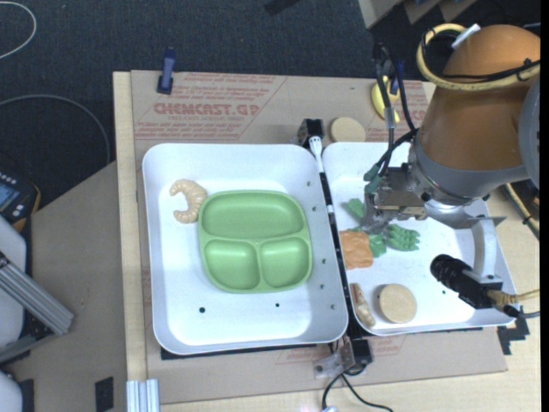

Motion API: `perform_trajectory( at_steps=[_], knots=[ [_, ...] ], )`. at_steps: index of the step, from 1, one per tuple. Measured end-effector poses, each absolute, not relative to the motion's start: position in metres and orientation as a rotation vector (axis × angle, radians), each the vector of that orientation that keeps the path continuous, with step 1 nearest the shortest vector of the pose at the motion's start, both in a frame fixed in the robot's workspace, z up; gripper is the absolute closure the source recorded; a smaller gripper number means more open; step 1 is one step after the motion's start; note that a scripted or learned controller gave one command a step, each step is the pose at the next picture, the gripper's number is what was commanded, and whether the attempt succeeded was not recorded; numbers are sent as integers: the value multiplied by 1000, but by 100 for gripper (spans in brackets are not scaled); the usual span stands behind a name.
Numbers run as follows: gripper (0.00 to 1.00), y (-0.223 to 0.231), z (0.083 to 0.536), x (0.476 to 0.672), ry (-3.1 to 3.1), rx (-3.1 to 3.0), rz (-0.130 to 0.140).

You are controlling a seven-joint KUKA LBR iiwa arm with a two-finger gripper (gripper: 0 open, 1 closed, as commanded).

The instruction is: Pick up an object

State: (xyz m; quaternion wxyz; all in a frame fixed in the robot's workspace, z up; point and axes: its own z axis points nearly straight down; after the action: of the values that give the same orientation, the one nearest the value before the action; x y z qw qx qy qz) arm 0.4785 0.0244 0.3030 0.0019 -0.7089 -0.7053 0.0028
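Gripper: you've got the gripper (378, 220) hanging over the right bin (446, 312), down low by the toy carrot; honestly can't tell how wide it's set or whether it has anything, the wrist hides it.

Carrot: the toy carrot (357, 249) sits at the right bin's left edge, orange body toward the divider, green top (396, 239) fanning out to the right, so its long axis runs roughly left-right across the bin.

Other right-bin stuff: a round tan cookie (397, 303) near the front, and a small pale piece (361, 305) just beside it on the left.

Arm: grey arm with the orange band (480, 101) fills the right side above that bin.

Left bin: the left bin (171, 299) holds a green divided plate (256, 239) and a tan croissant (189, 200) touching its upper left corner.

Surface: both bins sit on a cardboard sheet (206, 110) with red print.

Room: dark carpet (129, 15) behind, some cables lying around.
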Motion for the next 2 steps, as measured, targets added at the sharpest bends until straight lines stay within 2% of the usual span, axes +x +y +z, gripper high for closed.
perform_trajectory(
  at_steps=[1, 2],
  knots=[
    [100, 19, 207, 487, -2213, -2219, 13],
    [100, 24, 251, 508, -2225, -2223, -5]
  ],
)
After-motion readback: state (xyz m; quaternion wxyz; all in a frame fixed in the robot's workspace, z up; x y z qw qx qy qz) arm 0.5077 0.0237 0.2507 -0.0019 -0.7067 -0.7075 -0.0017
